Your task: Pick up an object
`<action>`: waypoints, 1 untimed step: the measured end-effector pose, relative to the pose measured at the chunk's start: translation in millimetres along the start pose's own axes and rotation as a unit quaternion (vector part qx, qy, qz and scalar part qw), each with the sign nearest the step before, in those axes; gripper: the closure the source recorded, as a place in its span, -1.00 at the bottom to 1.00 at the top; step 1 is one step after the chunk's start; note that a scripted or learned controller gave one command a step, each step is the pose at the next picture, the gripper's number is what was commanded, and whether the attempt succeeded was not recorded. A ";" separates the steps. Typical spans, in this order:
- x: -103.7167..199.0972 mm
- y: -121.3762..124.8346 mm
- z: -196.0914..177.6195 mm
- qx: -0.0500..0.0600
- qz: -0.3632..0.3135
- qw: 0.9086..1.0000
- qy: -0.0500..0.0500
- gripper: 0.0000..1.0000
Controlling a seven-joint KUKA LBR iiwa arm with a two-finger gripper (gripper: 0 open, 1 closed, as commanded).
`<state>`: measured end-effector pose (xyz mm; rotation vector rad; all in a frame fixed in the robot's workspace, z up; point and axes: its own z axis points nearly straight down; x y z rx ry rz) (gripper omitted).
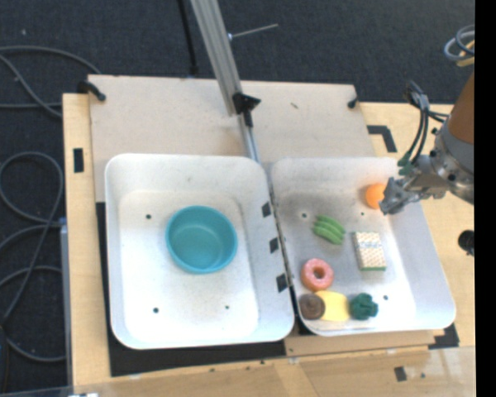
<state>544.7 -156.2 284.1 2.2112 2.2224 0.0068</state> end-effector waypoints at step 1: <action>46.0 -0.3 0.7 0.003 -0.001 1.000 0.001 1.00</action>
